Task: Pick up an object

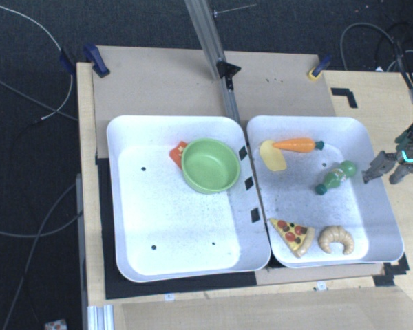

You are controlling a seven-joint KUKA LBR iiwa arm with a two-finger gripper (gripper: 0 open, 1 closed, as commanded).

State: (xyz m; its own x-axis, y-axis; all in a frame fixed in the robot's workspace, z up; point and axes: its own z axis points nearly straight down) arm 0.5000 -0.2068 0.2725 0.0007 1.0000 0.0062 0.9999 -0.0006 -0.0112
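Observation:
The right bin [375, 205] holds an orange carrot [294, 144], a yellow chip-like piece [273, 157], a green bottle [335, 177], a pizza slice [291, 236] and a croissant [336, 239]. In the left bin [165, 239], a green bowl [208, 165] sits with a small red object [177, 154] tucked against its left side. My gripper [387, 172] hovers over the right rim of the right bin, just right of the green bottle. It is open, and nothing is between its fingers.
A slanted metal pole [206, 33] runs from the top down to the gap between the bins. Blue [95, 59] and yellow [319, 66] clamps sit on the bench's back edge. Cables lie on the dark floor around the bench.

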